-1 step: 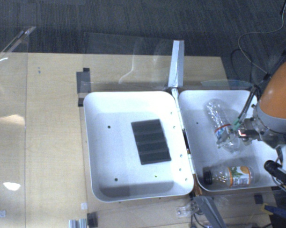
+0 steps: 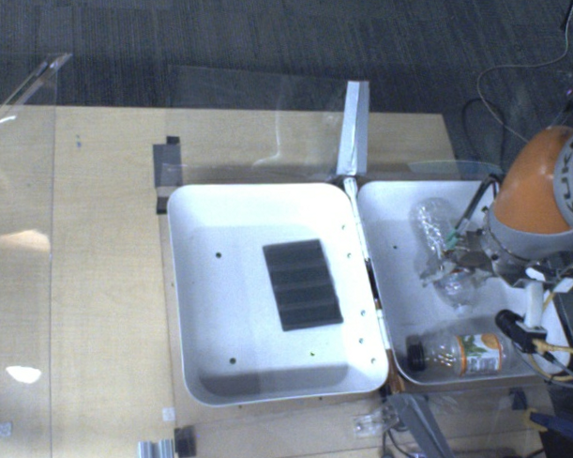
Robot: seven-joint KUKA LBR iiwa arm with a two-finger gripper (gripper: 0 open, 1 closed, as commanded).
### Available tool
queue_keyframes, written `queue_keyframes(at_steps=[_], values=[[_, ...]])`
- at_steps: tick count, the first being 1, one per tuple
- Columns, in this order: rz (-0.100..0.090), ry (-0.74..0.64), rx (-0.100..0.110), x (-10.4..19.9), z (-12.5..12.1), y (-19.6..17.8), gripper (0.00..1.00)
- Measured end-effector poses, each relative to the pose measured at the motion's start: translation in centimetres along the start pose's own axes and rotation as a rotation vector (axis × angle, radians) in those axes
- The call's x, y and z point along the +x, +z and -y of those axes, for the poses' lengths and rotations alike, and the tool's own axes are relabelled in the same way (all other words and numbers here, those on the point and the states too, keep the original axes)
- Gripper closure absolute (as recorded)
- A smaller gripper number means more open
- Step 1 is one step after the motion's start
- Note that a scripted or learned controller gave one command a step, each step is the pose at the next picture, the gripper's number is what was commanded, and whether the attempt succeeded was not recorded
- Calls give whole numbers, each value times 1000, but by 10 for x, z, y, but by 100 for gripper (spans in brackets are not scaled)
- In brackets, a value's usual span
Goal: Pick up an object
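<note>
- I see the gripper [image 2: 454, 261] low in the right bin [image 2: 391, 220], at a crumpled clear plastic object [image 2: 435, 229].
- I cannot tell how its fingers stand.
- A bottle [image 2: 460, 354] lies along that bin's near wall.
- A dark ridged pad [image 2: 302, 284] sits in the left bin [image 2: 204, 273].

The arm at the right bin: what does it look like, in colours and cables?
The arm has a rounded orange band above a grey wrist section. Thin dark cables run along it toward the gripper, which looks dark and metallic, though blurred.
</note>
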State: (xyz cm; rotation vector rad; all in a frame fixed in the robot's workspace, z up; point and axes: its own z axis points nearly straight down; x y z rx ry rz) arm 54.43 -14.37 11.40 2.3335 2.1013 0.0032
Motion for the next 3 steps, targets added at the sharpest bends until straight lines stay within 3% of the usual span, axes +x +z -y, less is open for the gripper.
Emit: queue_keyframes(at_steps=[1, 2, 3], values=[[-1, -164, -4, -2, -39, 26, 0], [-2, -165, -9, 0, -41, 14, 100], [0, -161, -3, 4, -5, -37, 100]])
